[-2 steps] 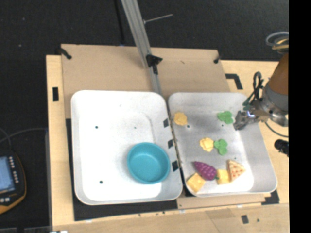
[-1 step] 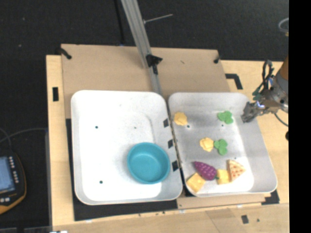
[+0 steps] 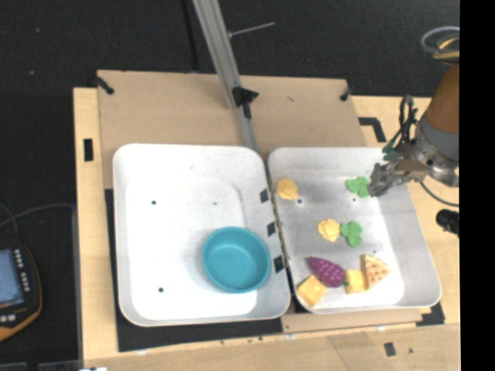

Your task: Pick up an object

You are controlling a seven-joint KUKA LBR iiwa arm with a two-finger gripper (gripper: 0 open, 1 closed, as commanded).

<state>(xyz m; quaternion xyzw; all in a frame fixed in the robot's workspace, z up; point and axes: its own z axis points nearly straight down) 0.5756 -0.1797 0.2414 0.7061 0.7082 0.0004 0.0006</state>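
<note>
**Arm Pose and Gripper Position**

The arm [image 3: 441,126] enters from the right edge of the view, at mid-height of the scene. The orange band sits uppermost in its visible part, with the grey wrist section below it. From the wrist, the tool end extends leftward and slightly toward the near side, at a shallow downward tilt. Dark cables run along the left side of the wrist. The gripper [image 3: 377,184] forms the leftmost point of the arm. It is dark and small in the view.

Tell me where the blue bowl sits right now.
The blue bowl sits in the left bin, toward its near right corner, close to the divider between bins.
</note>
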